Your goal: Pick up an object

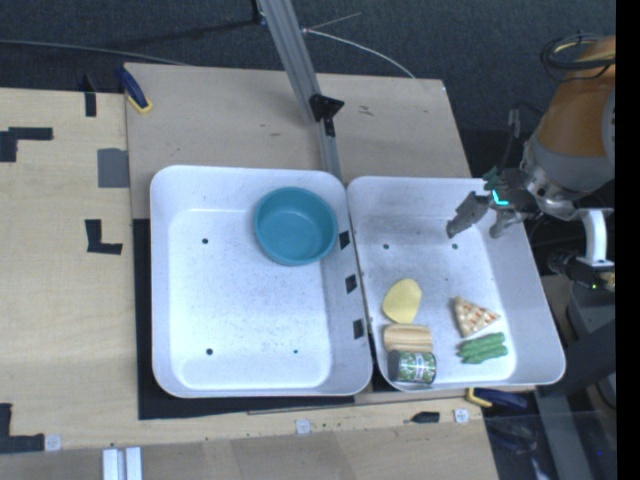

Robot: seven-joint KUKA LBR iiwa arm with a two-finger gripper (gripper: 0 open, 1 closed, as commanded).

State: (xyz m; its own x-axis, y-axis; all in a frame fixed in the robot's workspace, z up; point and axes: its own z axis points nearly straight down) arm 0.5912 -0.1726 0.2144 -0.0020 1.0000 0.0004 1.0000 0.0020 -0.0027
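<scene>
Grey two-finger gripper [479,217] is hovering over far right part of right shallow white bin [520,278], fingers spread apart, gripping nothing. Near end of that bin is holding a yellow rounded piece [402,300], tan block [408,337], green-labelled can [413,368], triangular pizza-like slice [474,317] & green bean pod [483,348]. Round blue bowl [294,226] is sitting far in left white bin [200,298].

A blue bowl [294,226] sits upright in the left bin. In the right bin lie a yellow chip [402,300], a tan block [408,337], a green can [413,368], a pizza slice [474,316] and what look like green beans [482,348].
</scene>
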